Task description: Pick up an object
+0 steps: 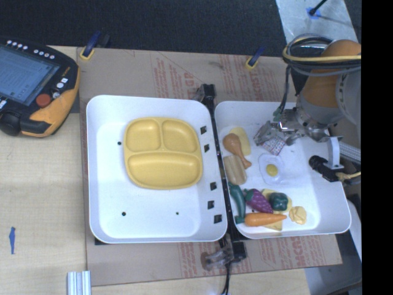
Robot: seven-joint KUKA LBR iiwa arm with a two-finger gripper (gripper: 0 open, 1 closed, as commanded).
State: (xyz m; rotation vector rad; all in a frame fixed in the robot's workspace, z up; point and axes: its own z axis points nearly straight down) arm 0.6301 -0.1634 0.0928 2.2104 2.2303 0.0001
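The right bin [328, 217] holds several toy foods: a chicken drumstick [233, 144], a bread piece [234, 168], a fried egg [271, 168], purple grapes [256, 198], a green vegetable [237, 202], a dark green piece [278, 200], a carrot [264, 219] and a pale yellow piece [298, 214]. My gripper [274, 137] hangs over the upper part of the right bin, just above the fried egg and right of the drumstick. Nothing shows between its fingers.
The left bin [104, 208] holds a yellow divided plate [163, 152]. A teach pendant [34, 94] lies on the bench at far left. The grey arm with its orange band [325, 72] fills the upper right. A black clamp [207, 93] sits between the bins.
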